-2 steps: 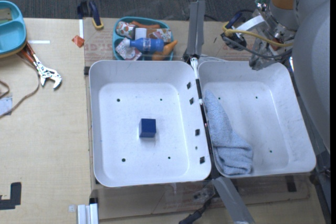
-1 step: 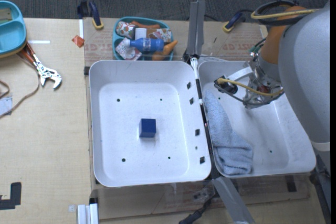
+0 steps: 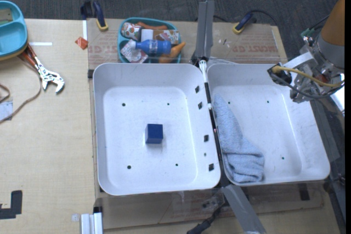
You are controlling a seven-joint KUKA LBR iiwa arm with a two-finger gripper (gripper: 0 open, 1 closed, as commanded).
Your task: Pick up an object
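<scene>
Pincer [image 3: 299,85] state cannot be determined; it is hovering at the right bin's far right rim, grasping nothing visible. Going left to right: the small blue cube [image 3: 154,133] is sitting alone in the left shallow white plastic bin [image 3: 104,118]; the crumpled light-blue cloth [image 3: 235,142] is lying along the left side of the right shallow white plastic bin [image 3: 307,145]. Recommended: descending vertically, centring over one object, keeping clear of bin walls.

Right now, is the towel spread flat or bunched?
Bunched: the grey towel lies crumpled in a long heap along the right bin's left side.
</scene>
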